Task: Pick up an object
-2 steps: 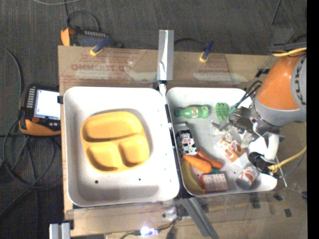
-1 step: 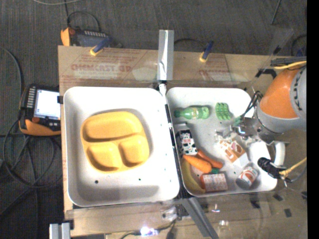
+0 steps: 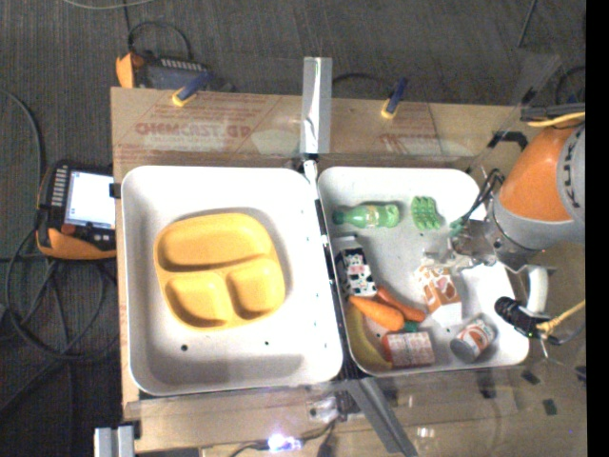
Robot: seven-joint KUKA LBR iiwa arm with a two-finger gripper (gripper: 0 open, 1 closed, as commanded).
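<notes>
Two white bins sit side by side on the worktop (image 3: 238,127), and the right bin (image 3: 400,177) is the one that matters for a pick. I take the green bottle (image 3: 366,216) lying on its side near that bin's far wall as my landmark.

Just right of the bottle sits a small green ridged object (image 3: 427,213). Nearer to me than the bottle, along the divider between the bins, stands a small black-and-white box (image 3: 355,273), then an orange carrot (image 3: 384,309) lying across a yellow banana (image 3: 364,339), with a red-and-white packet (image 3: 410,349) beside them. A small can (image 3: 473,339) lies in the bin's near right corner. An orange-and-white carton (image 3: 437,285) rests between the bottle and that can.

The arm (image 3: 540,190) reaches over the bin's right rim, and its tool (image 3: 469,248) hangs well right of the bottle, just beyond the carton. Whether the tool is open or closed I cannot tell (its end is a dark blur against the white floor), and nothing shows in its grip. Judging by where it hangs, the carton looks the likeliest target.

The left bin (image 3: 143,284) holds a yellow divided tray (image 3: 222,267), probably kept apart so the loose pieces stay together within reach.
</notes>
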